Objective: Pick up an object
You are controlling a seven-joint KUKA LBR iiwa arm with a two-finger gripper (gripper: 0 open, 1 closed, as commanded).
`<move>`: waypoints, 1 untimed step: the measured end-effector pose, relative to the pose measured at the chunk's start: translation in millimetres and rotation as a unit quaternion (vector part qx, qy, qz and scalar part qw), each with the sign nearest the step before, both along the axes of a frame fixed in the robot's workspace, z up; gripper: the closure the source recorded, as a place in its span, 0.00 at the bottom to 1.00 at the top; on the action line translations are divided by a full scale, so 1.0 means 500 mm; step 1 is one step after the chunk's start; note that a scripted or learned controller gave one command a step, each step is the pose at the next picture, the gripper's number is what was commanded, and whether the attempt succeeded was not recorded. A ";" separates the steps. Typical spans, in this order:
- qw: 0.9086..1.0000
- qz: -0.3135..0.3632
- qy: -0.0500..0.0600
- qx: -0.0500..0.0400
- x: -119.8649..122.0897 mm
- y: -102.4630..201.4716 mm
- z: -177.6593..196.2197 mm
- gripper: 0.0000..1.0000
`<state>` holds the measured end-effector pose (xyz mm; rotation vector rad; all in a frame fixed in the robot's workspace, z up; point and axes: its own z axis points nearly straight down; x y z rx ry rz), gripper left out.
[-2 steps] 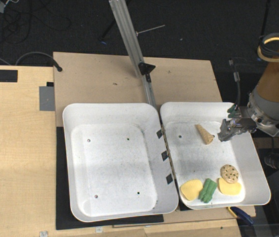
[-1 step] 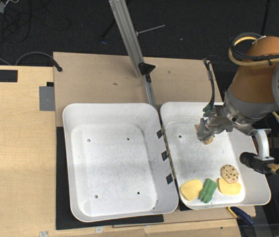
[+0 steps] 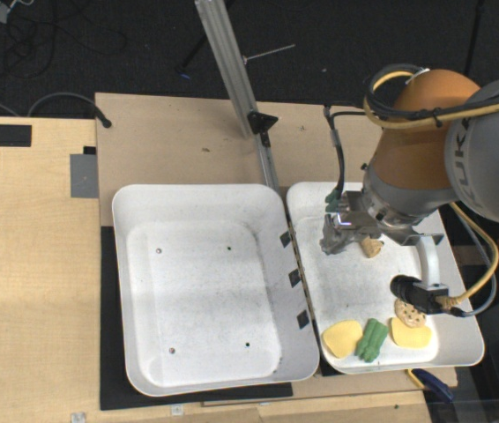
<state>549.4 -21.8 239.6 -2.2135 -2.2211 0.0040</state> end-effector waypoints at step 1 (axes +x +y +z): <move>1.000 0.000 0.000 0.000 0.001 0.095 -0.006 1.00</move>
